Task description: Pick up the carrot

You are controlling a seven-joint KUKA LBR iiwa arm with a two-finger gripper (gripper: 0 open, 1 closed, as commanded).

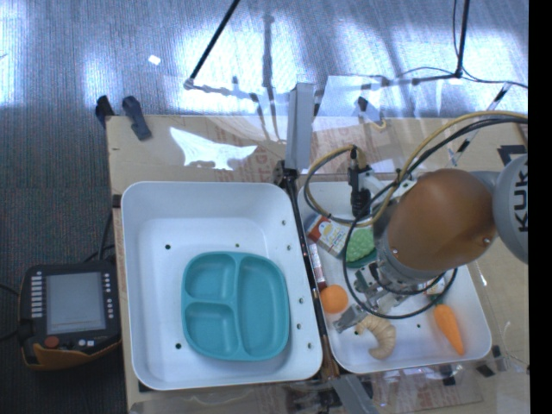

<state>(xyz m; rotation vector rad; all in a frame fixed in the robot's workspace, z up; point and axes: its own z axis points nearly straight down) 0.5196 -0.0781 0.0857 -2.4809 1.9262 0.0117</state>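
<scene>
Gripper (366,304): finger state cannot tell | low in right bin (479,313) | carrot (448,329) apart

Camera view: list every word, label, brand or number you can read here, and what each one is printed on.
"KU" - black letters on the grey arm at the right edge; the rest of the word is cut off by the frame.
Small carton in the right bin: printing on it, too small to read.
Handheld control pad on the floor at the left: screen and buttons too blurred to read.
Nothing else legible.
</scene>
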